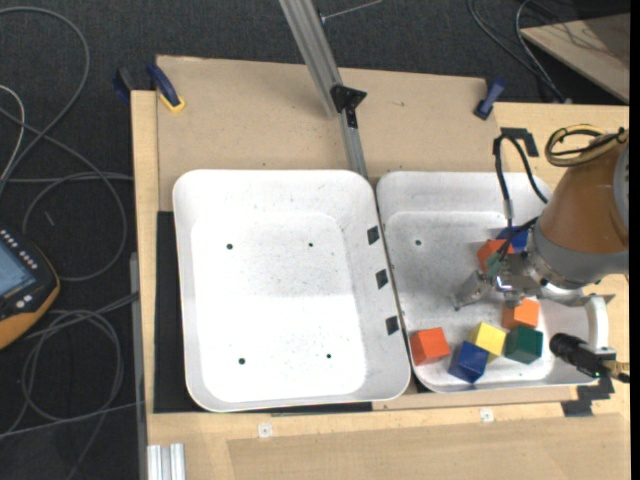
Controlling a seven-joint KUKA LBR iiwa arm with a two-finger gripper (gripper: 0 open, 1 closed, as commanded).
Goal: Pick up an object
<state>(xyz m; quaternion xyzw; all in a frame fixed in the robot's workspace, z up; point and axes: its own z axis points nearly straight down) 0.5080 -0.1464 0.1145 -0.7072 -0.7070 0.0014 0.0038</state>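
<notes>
Claw low among crowded blocks in the right bin

The orange block (520, 315) lies in the right bin (430, 208), touching the yellow block (490, 337) and green block (523, 345), just beside the claw (487, 286), whose grip I cannot tell. A descent between such close neighbours may nudge them aside, or catch an edge and slip off.

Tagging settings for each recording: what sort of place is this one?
Probably a robotics lab: a plywood bench with two white bins, small coloured blocks in the right one, loose cables on dark carpet.
</notes>
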